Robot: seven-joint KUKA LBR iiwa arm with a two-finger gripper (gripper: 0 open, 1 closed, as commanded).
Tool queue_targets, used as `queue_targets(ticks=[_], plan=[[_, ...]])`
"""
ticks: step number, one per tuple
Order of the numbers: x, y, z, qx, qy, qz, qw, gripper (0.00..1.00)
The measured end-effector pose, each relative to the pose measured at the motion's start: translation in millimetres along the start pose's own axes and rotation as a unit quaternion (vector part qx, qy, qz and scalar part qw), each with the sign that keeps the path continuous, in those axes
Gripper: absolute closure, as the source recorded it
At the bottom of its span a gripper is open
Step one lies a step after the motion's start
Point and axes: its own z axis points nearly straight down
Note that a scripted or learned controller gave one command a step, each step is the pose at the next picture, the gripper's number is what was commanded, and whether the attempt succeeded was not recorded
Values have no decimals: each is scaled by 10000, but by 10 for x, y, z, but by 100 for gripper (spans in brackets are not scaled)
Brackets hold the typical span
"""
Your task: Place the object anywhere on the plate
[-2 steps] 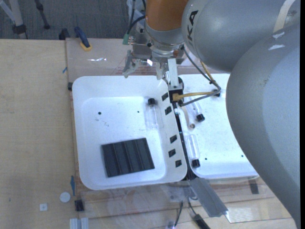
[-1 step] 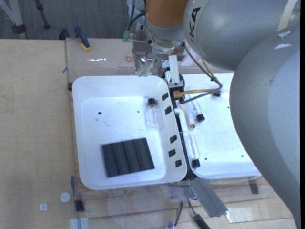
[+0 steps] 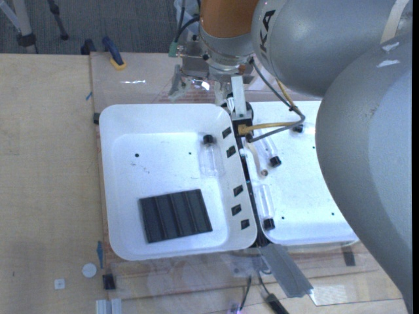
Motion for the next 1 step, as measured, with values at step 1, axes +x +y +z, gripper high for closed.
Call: queue_targets(ticks=[1], plan=[[10, 5, -107, -22, -3, -9, 10000, 100]])
